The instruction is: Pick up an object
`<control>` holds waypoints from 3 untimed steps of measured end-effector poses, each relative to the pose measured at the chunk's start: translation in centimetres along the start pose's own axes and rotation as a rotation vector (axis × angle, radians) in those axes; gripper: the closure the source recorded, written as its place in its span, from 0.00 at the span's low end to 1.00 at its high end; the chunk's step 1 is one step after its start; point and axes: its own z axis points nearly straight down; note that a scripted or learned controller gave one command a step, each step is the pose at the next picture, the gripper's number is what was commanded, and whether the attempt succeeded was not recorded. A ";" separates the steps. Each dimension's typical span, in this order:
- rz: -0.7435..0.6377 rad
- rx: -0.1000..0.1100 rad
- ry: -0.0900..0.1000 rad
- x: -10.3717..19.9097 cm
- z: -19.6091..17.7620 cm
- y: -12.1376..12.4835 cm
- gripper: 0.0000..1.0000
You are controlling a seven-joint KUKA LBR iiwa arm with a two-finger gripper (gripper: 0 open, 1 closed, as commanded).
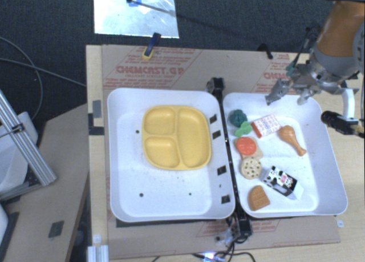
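The right bin point(328, 158) holds several toy foods: green broccoli point(237, 117), a red-and-white box point(265, 125), a chicken drumstick point(291, 138), a red tomato slice point(246, 145), a cookie point(250, 168), a black-and-white carton point(281, 181) and an orange bread piece point(259, 198). My gripper point(288, 95) hangs over the bin's far edge, above and behind the red-and-white box. Its two fingers stand apart with nothing between them.
The left bin point(122, 192) holds a yellow sectioned plate point(174, 136). A black divider strip point(225, 141) runs between the bins. A cardboard sheet point(188, 67) lies beneath both. A metal frame point(23, 141) stands at the left.
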 end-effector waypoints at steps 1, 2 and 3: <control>-0.009 0.002 0.004 8.7 4.8 2.3 0.00; 0.000 -0.008 -0.001 4.3 13.1 2.2 0.00; 0.004 -0.004 -0.002 0.0 9.9 2.7 0.00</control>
